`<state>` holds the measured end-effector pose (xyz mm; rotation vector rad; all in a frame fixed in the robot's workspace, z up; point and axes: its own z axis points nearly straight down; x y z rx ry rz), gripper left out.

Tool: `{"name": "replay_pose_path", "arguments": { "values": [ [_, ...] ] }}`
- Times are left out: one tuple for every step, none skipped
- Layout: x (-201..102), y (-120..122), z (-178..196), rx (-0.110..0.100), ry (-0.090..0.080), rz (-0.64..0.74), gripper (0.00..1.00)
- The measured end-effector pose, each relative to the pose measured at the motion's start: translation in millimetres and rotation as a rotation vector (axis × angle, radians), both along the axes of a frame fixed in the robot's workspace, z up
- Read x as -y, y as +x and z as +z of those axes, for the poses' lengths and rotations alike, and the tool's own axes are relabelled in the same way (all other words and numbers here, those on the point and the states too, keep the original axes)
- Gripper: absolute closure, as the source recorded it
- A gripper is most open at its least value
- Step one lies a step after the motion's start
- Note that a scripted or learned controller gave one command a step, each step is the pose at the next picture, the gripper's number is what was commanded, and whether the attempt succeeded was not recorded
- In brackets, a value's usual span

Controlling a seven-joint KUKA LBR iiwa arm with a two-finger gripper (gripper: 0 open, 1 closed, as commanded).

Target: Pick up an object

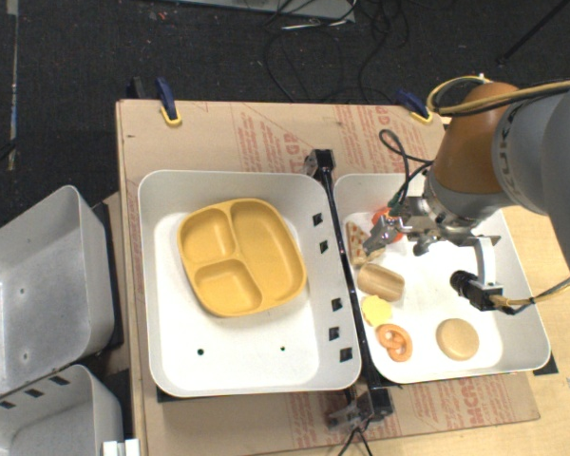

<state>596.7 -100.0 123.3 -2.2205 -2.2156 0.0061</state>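
Observation:
The right white bin [518, 354] holds several toy foods. A tan bread roll [380, 280] lies near its left wall, with a yellow piece [376, 310] just below it. An orange pretzel [394, 342] and a round tan bun [457, 338] lie near the front edge. A brown speckled piece [356, 243] rests against the left wall. My gripper [391, 229] hangs low over the bin's upper left part, just above the bread roll and right of the brown piece. A small red-orange part shows at its tip.
The left white bin [161, 255] holds a yellow divided plate [239, 255]. A black divider [337, 255] runs between the bins. The grey arm with its orange band [475, 150] covers the right bin's back right corner. Grey trays [38, 274] stand at the far left.

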Motion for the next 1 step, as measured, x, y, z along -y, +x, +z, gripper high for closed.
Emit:
{"name": "replay_pose_path", "arguments": {
  "values": [
    [-0.6, 3.6, -27.0, 0.015, 0.001, -0.001, 0.00]
  ]
}}
